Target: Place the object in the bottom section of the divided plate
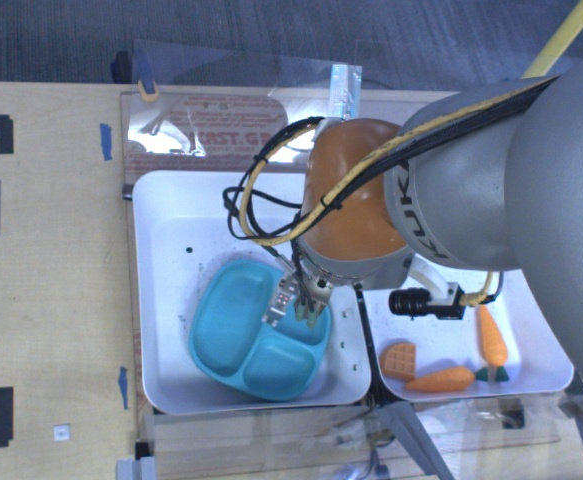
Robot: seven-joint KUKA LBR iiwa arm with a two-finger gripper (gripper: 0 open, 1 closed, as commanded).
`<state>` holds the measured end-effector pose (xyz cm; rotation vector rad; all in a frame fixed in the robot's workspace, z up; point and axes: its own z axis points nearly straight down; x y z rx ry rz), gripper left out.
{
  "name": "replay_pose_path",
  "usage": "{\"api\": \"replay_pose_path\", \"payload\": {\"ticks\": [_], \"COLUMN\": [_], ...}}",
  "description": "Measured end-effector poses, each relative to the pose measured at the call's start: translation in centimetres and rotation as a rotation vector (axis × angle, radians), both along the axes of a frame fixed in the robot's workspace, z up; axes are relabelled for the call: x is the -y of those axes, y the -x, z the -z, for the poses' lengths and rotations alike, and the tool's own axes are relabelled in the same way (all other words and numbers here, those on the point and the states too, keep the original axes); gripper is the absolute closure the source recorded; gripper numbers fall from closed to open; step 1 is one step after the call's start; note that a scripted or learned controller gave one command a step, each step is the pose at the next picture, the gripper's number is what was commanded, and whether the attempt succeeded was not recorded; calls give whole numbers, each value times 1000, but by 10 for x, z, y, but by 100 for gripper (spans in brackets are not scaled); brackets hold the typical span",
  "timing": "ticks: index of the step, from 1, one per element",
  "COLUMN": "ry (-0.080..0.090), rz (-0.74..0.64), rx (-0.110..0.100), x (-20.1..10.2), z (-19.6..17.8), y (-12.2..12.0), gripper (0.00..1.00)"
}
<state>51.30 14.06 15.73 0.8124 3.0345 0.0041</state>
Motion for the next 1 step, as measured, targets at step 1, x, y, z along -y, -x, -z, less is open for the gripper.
{"api": "replay_pose_path", "payload": {"ticks": [1], "ry": [3], "rz": [-85], "rx": [0], "x": [45], "z": [7], "y": [33], "gripper": [100]}}
